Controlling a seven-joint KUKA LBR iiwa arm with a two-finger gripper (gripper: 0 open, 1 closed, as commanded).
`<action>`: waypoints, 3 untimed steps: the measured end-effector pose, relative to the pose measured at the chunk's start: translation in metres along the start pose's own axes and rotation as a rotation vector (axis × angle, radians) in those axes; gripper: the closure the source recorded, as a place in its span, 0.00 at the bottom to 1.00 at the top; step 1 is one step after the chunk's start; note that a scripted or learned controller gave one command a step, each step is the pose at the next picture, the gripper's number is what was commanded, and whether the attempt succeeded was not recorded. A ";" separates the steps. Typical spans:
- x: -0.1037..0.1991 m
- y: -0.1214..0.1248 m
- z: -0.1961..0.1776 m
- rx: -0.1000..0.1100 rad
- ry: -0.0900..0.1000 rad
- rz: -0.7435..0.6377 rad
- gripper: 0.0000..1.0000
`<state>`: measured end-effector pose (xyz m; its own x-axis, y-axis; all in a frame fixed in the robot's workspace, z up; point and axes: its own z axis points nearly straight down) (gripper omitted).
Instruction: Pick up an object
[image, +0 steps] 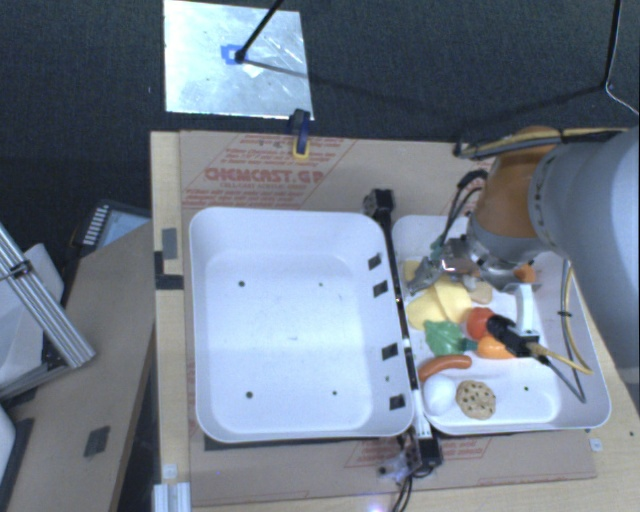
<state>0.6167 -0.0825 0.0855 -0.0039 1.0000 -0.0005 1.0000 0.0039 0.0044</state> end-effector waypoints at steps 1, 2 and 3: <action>-0.002 -0.092 -0.001 0.004 0.001 0.005 0.00; -0.003 -0.120 -0.001 -0.001 0.000 0.003 0.00; -0.003 -0.120 -0.001 -0.001 0.000 0.003 0.00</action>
<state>0.4966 -0.0857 0.0858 -0.0011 1.0000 -0.0001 1.0000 0.0011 0.0054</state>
